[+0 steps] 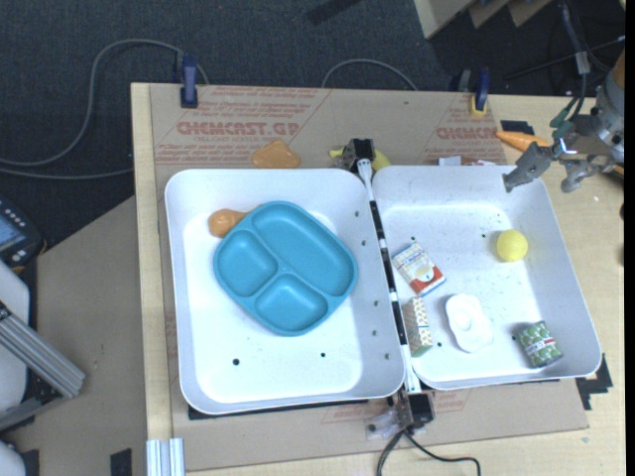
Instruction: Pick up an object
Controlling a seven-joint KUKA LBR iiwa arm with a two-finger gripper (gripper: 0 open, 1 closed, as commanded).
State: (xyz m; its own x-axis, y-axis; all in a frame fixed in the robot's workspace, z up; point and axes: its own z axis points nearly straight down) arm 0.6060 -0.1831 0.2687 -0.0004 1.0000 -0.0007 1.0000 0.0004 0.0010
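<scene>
The hand (551,167) hangs over the far right corner of the right bin (556,266), its two fingers (520,174) spread apart with nothing between them. Just below and left of it, inside the bin, lies a yellow ball (512,245), with bare white floor all round it and open room toward the far wall. Further left of the hand, near the rim the two bins share, a small red-and-white packet (417,269) lies with its long axis slanting from far-left to near-right. Beside it, nearer the camera, a patterned strip (418,325) runs along that rim. A white lump (468,322) sits between the strip and a green can (537,344), which lies on its side close to the near right edge, its long axis slanting. Well left of the hand, a blue tray (285,266) takes up the middle of the left bin (198,345), touching an orange lump (224,222) at its far-left side.
</scene>
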